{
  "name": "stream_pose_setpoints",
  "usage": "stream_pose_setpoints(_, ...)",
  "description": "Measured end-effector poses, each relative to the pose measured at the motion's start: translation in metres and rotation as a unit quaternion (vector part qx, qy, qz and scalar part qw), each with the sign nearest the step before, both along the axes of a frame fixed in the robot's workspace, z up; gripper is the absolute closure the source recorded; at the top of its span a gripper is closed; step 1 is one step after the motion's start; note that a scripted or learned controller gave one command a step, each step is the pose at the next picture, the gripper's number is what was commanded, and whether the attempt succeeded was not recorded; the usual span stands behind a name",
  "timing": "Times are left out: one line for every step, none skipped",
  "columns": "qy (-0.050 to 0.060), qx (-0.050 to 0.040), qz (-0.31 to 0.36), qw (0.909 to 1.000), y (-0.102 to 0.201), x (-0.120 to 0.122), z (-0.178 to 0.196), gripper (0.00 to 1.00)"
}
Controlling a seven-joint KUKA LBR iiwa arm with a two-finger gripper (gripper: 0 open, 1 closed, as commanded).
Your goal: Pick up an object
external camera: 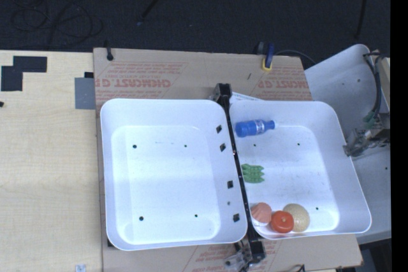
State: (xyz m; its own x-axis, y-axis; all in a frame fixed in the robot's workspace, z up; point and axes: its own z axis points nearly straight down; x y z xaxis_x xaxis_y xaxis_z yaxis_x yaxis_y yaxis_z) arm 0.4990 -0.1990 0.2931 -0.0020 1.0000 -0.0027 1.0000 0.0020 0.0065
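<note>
While the pincer's state cannot be told, a blue bottle (254, 128) is seen near the right bin's (331, 137) far left edge, a green piece (252, 173) against its left wall, and three round items (280, 218) crowded at its near rim.

In the right bin (331, 137): bottle (254, 128) rearmost, perhaps pea pods (252, 173) midway, three rounds (281, 219) nearest.
</note>
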Motion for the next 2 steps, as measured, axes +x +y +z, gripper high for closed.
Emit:
stream_pose_setpoints(0.008,0.0031,-0.001,1.0,0.012,-0.02,-0.082,1.0)
stream_pose_setpoints(0.001,-0.0001,0.0,1.0,-0.016,-0.001,-0.025,1.0)
